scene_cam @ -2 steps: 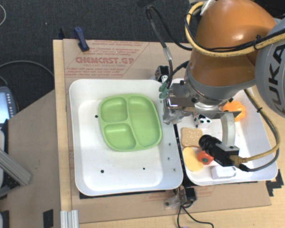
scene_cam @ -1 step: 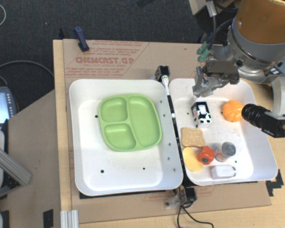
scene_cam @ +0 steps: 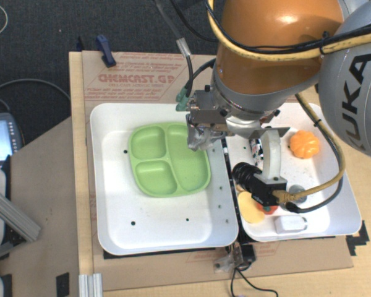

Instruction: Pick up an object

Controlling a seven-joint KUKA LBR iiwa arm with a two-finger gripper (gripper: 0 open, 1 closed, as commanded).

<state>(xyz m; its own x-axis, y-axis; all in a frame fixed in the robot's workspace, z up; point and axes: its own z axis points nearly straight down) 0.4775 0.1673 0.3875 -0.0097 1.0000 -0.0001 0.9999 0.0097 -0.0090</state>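
A light green divided plate [scene_cam: 167,159] lies in the left white bin [scene_cam: 108,184], toward its right half. My gripper [scene_cam: 198,138] hangs over the plate's upper right compartment, close to its surface, under the large orange wrist. Nothing is seen held in it. In the right bin [scene_cam: 343,218] an orange round fruit-like object [scene_cam: 304,144] rests at the far right. A pale yellow object [scene_cam: 252,210], a small red piece [scene_cam: 270,208] and a white block [scene_cam: 290,223] lie along that bin's front edge.
The wall between the two bins [scene_cam: 229,184] runs just right of the gripper. A cardboard sheet [scene_cam: 136,76] with a blue clip [scene_cam: 105,50] lies behind the bins. The arm's body covers the back of the right bin.
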